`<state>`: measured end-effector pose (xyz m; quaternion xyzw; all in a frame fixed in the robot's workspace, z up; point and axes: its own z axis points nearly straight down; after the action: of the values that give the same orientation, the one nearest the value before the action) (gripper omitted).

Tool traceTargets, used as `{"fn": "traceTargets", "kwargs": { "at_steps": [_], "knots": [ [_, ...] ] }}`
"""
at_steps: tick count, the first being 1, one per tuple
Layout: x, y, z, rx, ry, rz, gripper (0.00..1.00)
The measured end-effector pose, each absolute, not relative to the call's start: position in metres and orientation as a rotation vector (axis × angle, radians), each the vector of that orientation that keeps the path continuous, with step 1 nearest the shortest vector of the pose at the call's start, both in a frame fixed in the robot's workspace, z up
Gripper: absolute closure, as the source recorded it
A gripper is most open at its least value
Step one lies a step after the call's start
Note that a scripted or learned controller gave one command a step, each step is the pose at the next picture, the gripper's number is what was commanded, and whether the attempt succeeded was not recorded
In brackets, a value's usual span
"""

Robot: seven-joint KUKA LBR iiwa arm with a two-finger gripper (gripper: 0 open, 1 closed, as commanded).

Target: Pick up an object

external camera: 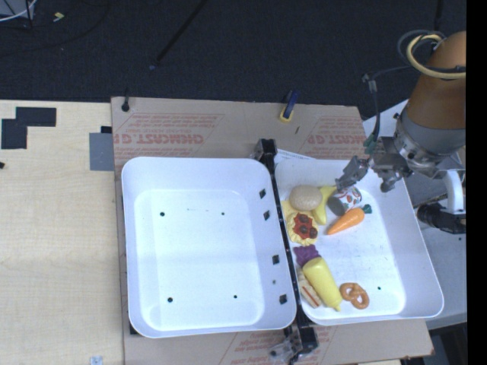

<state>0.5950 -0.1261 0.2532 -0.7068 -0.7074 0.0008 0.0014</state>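
Two bins side by side on surface (53, 226). Right bin (396, 272) holds all items: bread roll (306, 198) far-left, carrot (346, 221) right of it, pretzel (354, 295) near.

- Both bins white: left bin (144, 204), right bin (411, 272)
- Carrot (346, 221) orange
- Corn cob (321, 281) yellow, purple piece (307, 254) at its top
- Pretzel (354, 295) brown
- Potato-like lump (305, 198) tan
- My arm (437, 90) grey with orange band
- Clamp (288, 106) blue and yellow
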Motion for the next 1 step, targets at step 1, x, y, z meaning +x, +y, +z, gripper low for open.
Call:
{"fn": "traceTargets", "kwargs": {
  "at_steps": [1],
  "knots": [
    [0.6277,-0.0814,0.144,-2.21,-2.219,0.008,0.0]
  ]
}}
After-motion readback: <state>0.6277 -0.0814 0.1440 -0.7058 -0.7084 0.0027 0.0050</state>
